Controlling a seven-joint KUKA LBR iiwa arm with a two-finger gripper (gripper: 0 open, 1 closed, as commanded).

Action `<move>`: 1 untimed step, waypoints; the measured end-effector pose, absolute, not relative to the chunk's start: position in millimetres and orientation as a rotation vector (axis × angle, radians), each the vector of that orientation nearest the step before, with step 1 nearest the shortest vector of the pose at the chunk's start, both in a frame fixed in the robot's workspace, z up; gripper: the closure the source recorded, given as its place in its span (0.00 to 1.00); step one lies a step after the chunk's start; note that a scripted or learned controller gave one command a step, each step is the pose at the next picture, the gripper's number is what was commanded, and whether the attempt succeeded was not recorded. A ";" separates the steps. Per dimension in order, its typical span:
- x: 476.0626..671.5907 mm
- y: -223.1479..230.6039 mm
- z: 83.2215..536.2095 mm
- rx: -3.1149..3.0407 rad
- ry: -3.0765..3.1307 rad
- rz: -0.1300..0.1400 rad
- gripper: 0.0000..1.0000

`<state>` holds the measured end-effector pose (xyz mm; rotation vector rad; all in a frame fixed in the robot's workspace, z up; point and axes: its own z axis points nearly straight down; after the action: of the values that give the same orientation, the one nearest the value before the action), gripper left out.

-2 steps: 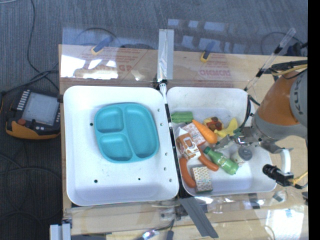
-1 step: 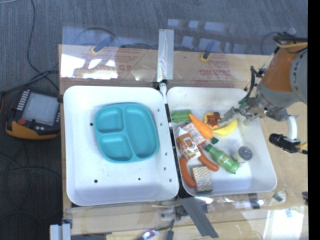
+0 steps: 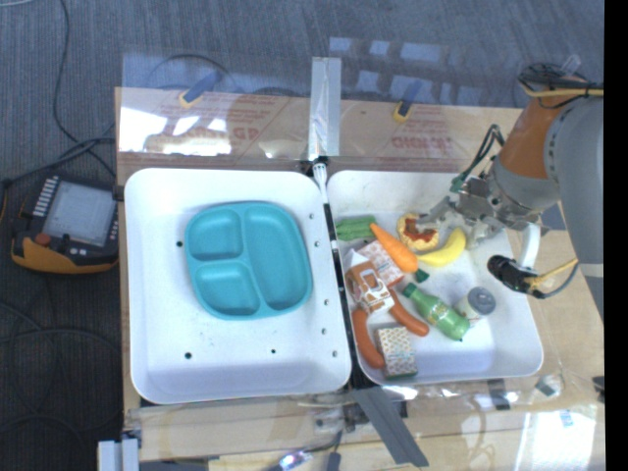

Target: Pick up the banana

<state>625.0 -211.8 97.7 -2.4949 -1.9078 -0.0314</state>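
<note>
claw [image 3: 469,220] over banana [image 3: 444,250] | right bin [image 3: 510,356] | fingers unclear, maybe touching

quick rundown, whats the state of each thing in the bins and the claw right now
banana: lying in the right bin, just below the claw, not lifted
claw: low over the right bin's back, next to the banana
carrot: lying slantwise, left of the banana
green bottle: on its side
blue tray: flat in the left bin, compartments bare
right bin: cluttered with toy food
</note>
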 end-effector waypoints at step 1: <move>628.9 -212.8 111.8 -2.506 -1.923 -0.038 1.00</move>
<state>628.9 -212.8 111.8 -2.5061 -1.9229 -0.0378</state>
